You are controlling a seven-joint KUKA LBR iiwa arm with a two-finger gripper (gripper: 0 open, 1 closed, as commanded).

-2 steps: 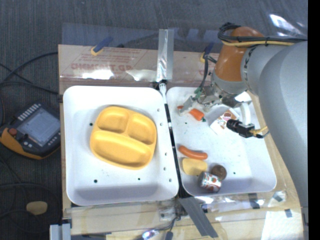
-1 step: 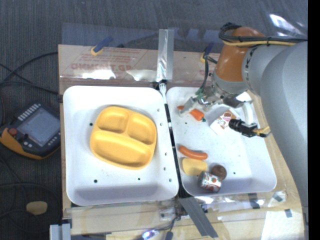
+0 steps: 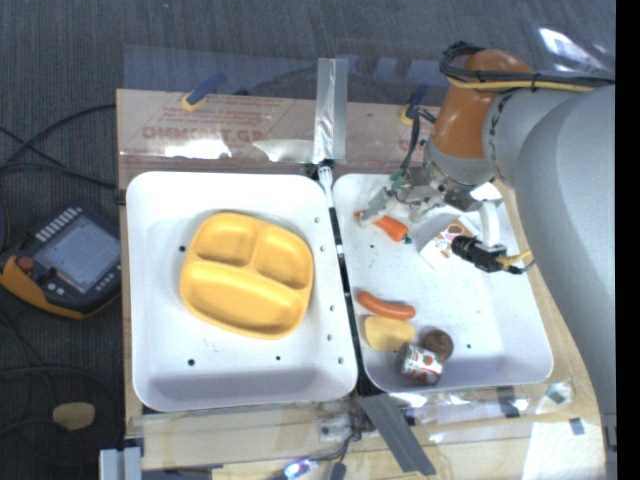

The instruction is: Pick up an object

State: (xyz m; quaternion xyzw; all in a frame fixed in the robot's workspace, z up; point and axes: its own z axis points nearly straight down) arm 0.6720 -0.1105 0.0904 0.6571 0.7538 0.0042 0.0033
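Clearly hovering near the right bin's (image 3: 520,348) far edge, gripper (image 3: 405,200) spread apart just above the carrot (image 3: 392,228); best to centre over it, drop straight down, then close before lifting

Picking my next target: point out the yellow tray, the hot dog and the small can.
yellow tray (image 3: 248,273): camera view, centre ridge between compartments.
hot dog (image 3: 386,307): camera view, middle of its length.
small can (image 3: 421,366): camera view, labelled side.
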